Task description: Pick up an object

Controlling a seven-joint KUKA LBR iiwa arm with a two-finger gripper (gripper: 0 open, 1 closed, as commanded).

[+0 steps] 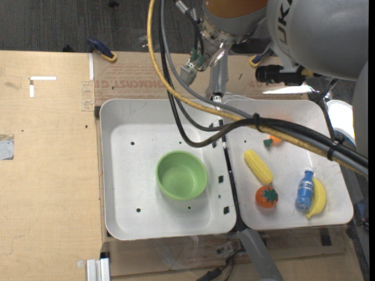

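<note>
A light wooden bench (47,157) carries two shallow white bins side by side, with a dark floor visible beyond its far edge.

Left bin (120,174): contains one green bowl (181,175), upright, positioned right of the bin's centre.

Right bin (334,212): contains five items.
- Corn cob (258,166): yellow, lying diagonally near the bin's middle.
- Tomato (266,196): orange-red with a green stem, just beside the lower end of the corn cob.
- Blue bottle (304,190): small, lying near the right wall.
- Banana (317,198): yellow, touching the bottle's right side.
- Small orange object (272,139): partly hidden beneath a cable; its type cannot be determined.

The arm (328,22) enters from the upper right, with its orange band at the top of the view. Yellow and black cables (193,98) loop down across both bins. The gripper (218,95) hangs above the far end of the divider between the bins; whether its claw is open or closed cannot be determined. No object is seen in it.
</note>
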